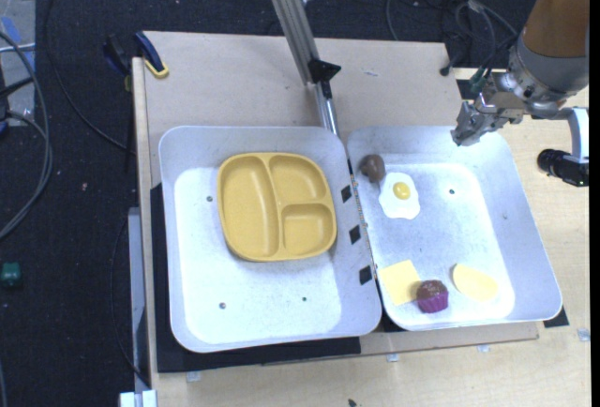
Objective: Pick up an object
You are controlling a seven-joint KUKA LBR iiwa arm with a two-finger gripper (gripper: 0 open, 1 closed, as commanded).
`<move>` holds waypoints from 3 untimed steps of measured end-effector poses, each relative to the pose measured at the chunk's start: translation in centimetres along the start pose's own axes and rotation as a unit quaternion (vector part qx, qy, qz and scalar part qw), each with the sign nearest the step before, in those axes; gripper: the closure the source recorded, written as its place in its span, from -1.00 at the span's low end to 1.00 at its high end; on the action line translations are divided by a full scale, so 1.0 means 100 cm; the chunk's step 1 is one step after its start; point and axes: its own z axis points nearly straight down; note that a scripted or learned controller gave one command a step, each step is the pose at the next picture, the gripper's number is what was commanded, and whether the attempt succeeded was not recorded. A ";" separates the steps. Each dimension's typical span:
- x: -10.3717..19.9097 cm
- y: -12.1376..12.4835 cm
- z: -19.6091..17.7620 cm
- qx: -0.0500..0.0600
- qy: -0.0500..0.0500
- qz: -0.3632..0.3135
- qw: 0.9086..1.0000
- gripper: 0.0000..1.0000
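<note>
The right bin (487,208) holds several small objects: a brown ball (372,167) at its back left, a fried egg (400,196) beside it, a yellow square slice (399,282), a purple cupcake (432,296) and a yellow oval piece (474,282) near the front. My gripper (467,135) hangs over the bin's back right corner, well above and apart from all of them. Nothing shows between its fingers.
The left bin (187,236) bears a yellow divided tray (277,206). A slanted metal pole (295,11) runs from the top down to the gap between the bins. Cables lie on the dark floor behind the bench.
</note>
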 end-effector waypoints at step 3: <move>0.172 -0.005 0.030 -0.001 0.000 0.000 1.000 1.00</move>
